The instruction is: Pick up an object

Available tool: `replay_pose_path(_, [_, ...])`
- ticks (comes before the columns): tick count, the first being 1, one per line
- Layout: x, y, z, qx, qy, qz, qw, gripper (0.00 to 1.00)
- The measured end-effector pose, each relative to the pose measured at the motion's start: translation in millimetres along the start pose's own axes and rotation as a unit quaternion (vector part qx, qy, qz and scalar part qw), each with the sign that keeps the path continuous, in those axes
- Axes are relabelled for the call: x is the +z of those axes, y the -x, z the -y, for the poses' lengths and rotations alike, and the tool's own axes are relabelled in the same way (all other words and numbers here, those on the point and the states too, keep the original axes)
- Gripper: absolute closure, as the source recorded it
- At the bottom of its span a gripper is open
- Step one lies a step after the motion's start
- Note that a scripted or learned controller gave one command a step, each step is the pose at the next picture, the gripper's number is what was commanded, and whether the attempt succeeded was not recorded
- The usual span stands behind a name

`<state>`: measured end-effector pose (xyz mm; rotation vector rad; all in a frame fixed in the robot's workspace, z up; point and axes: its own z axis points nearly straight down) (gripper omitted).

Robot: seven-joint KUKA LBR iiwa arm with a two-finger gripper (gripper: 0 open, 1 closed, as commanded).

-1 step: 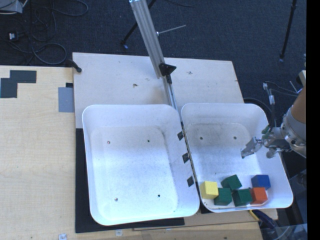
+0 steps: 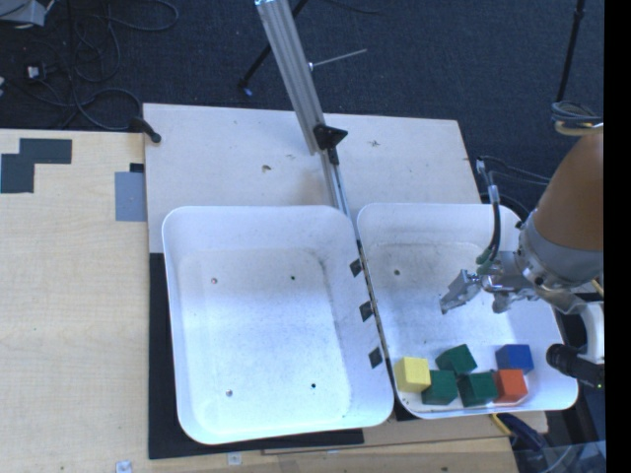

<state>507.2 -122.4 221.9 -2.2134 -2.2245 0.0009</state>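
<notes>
1. White plastic on the left: the left bin [image 2: 258, 323] sits beside its twin, their inner rims touching along a line of small black clips [image 2: 366, 309]. Its floor shows just speckles and a few dark dots, so it looks like the drop-off side.
2. Behind the bins, a slanted metal rail [image 2: 299, 77] runs down to the seam between them, likely a fixture for the rig.
3. Over in the right bin [image 2: 424, 244], the blocks crowd the near edge, probably where they slid or were dropped: a yellow block [image 2: 414, 372], then three green blocks [image 2: 456, 374] touching one another, then a blue block [image 2: 514, 358] with an orange block [image 2: 510, 385] just in front of it.
4. Above the bin's middle, well apart from that cluster, the gripper [image 2: 473, 292] hangs from the grey arm [image 2: 572, 215], which reaches in from the right. I can't tell how its jaws stand, and I see no block in it.
5. My guess is that nothing is picked yet; the cluster lies nearer the front rim than the gripper does.
</notes>
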Motion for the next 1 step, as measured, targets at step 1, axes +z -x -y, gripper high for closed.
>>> replay_pose_path(1, [-89.3, 3.9, 1.9, 0.002, 0.005, 0.002, 1.0, 0.0])
